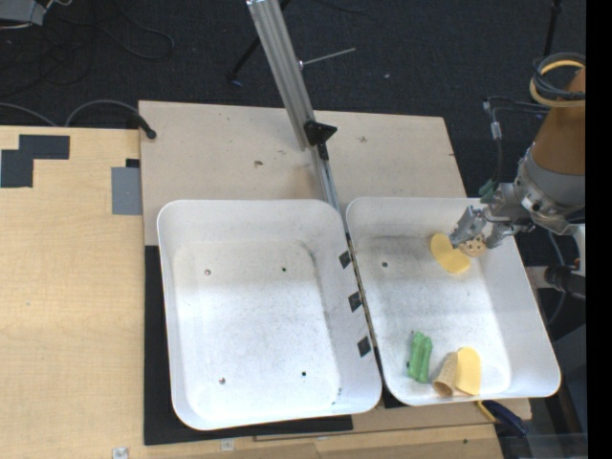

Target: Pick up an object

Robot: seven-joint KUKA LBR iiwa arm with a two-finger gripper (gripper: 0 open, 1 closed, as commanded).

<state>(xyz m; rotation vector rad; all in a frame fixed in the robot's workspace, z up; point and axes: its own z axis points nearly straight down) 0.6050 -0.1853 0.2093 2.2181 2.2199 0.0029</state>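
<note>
Nearest, a green piece (420, 356) and a cone (458, 372) are lying in the right bin (535, 352). Farther back, a yellow disc (450, 254) is resting just beside the gripper (472, 233); finger state: cannot tell. Probably light, stiff; gripping across its edges looks best.

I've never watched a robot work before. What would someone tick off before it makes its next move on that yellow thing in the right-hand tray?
1. Gripper over the right shallow white bin: ok.
2. Gripper next to the pale yellow rounded piece: ok, at its upper right edge.
3. Piece actually held: cannot tell.
4. Piece free of neighbours: ok; the green block and the yellow-and-tan cone-shaped toy lie apart near the front.
5. Room to the bin's far wall: cannot tell.
</note>
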